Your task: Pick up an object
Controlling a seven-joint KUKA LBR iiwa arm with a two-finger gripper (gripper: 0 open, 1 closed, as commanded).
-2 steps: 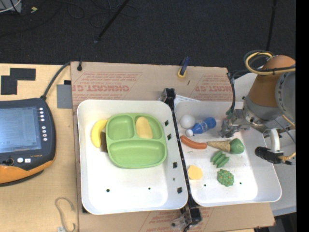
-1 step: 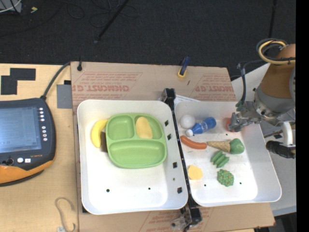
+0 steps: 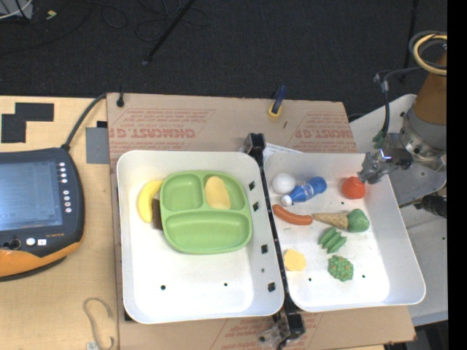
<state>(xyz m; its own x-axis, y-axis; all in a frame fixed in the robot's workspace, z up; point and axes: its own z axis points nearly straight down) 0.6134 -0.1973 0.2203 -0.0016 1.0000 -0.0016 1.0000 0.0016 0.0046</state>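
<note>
The right bin holds several toy foods: a red tomato, a blue bottle, a white ball, a sausage, a cone, a green pepper, a pea pod, broccoli and a yellow disc. My gripper hangs over the bin's far right corner, just up and to the right of the tomato. Nothing visibly hangs from it.
The left bin carries a green divided plate with a yellow piece in its upper right compartment, and a banana at its left side. A teach pendant lies left of the bins. A clamp sits behind them.
</note>
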